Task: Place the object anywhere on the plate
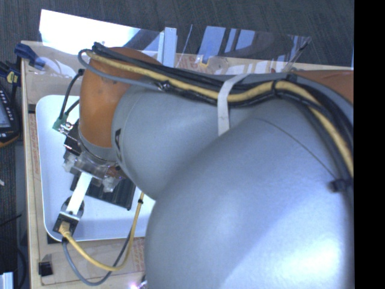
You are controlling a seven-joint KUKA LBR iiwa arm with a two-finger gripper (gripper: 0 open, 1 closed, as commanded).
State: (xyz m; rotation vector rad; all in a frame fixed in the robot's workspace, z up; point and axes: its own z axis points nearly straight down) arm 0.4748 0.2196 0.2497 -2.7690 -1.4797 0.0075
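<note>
One arm point(240, 179) blocks most of the left bin point(45, 161); hand point(90, 176) sits low over it, grip state impossible to tell. Object and plate hidden, so weight, stiffness and grasp spot can't be judged.

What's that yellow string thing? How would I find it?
Start at the big grey arm filling the right side. Below its orange band, over the white bin, a thin yellow cable loops down, brighter than the grey cable beside it.
</note>
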